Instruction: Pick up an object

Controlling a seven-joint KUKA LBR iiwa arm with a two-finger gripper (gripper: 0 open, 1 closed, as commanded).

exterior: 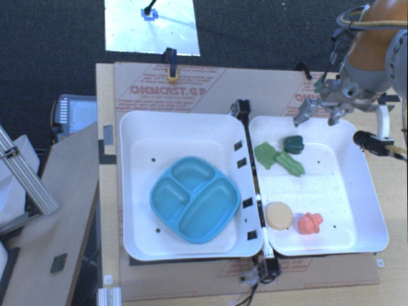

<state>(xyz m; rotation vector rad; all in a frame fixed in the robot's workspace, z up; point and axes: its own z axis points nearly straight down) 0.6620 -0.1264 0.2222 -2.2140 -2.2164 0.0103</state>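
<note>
The gripper (317,113), fingers spread and empty, hangs over the right bin's (363,164) far rim, with the dark green piece (293,144) nearest, just below-left of it

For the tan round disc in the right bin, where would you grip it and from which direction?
Come straight down and pinch the tan disc across its width. It lies flat and round, so any width works, but the bin divider is close on its left and the pink toy on its right, so probably set the fingers front-to-back.
</note>
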